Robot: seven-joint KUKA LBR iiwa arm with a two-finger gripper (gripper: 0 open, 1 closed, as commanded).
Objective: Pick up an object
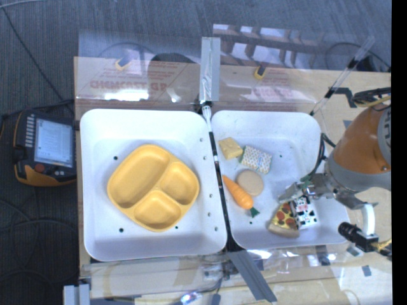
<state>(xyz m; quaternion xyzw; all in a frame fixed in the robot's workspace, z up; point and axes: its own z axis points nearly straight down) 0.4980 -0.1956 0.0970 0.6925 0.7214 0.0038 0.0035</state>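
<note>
Camera view: gripper point(303, 203) hangs over the pizza slice point(285, 220) at the right bin's point(280, 121) five o'clock; its grip state I cannot tell; a glancing descent could shove the slice away.

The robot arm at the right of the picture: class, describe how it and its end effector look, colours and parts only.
The arm is a rounded body with a broad orange band and grey casing beside it. Dark cables run along it. Its end effector is a small metallic grey assembly with black parts and a black-and-white patterned patch with red spots.

Yellow divided plate point(153, 186) in left bin point(89, 234); carrot point(238, 192) and pizza slice point(284, 220) in right bin point(280, 121).
</note>
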